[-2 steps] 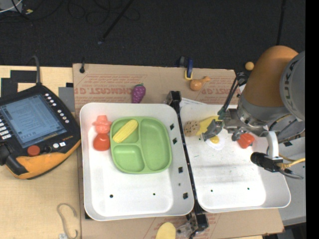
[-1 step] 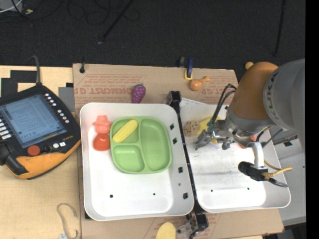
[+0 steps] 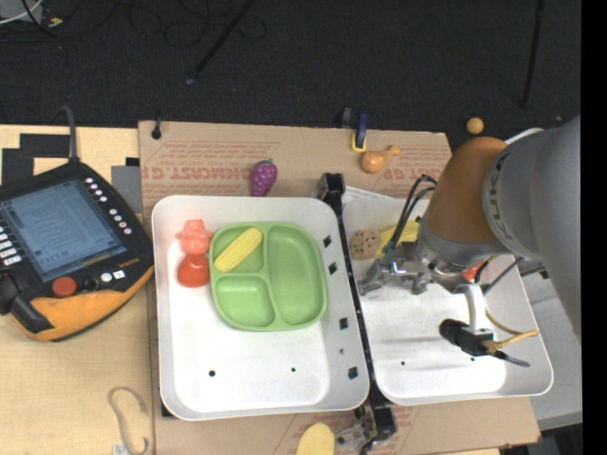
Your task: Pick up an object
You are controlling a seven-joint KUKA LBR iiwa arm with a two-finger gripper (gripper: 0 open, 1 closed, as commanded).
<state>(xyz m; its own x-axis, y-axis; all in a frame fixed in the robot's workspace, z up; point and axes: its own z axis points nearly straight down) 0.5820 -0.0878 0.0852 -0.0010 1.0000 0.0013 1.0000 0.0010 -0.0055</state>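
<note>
The gripper [image 3: 394, 278], open or closed I cannot tell, hangs in the right bin [image 3: 531, 377], with the round brown cookie [image 3: 362, 243] just beside it, toward the bin's far left corner.

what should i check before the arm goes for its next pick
1. Gripper over the right white bin: ok.
2. Anything held already: cannot tell.
3. Target close by: round speckled brown cookie just beside the gripper, in the same bin: ok.
4. Other targets: yellow toy corn cob in the green divided plate, red toy figure beside the plate, both in the left white bin: ok.
</note>
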